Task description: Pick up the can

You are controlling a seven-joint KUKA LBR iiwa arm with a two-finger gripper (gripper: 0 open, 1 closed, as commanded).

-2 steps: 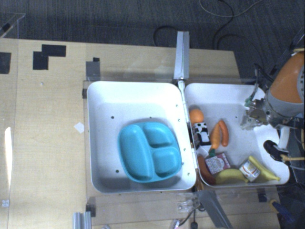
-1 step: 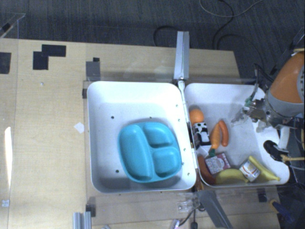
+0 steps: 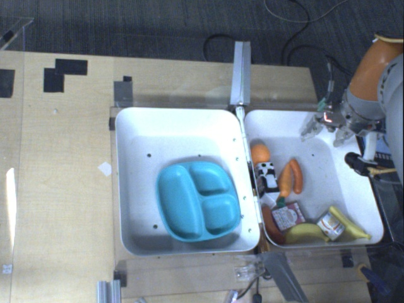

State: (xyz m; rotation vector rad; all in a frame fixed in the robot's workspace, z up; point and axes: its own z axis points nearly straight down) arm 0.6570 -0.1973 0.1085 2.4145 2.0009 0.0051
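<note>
I see the pincer (image 3: 326, 131) over the far right corner of the right bin (image 3: 360, 188). Its fingers (image 3: 309, 129) are spread apart, so it is released.

The can (image 3: 330, 226) is well apart from the pincer, straight toward the near wall of the same bin. It lies tilted on the bin floor. It is crowded there. One banana (image 3: 304, 233) touches it on the side away from the arm, and a second yellow fruit (image 3: 351, 227) lies against it on the arm's side, so the can sits between the two. Just past the first banana there is a red packet (image 3: 287, 216), and a dark red thing (image 3: 270, 226) in the near corner; I cannot tell what this one is.

Between the pincer and the can the white floor is bare. To the side, toward the wall between the two bins, I see a carrot (image 3: 291, 177), a small black and white thing (image 3: 268, 177) just beside it, and an orange (image 3: 260, 153) a little farther back. These are all apart from the can.

Beyond this wall, the left bin (image 3: 136, 169) holds a blue tray (image 3: 199, 201) with compartments, far from the pincer.
</note>
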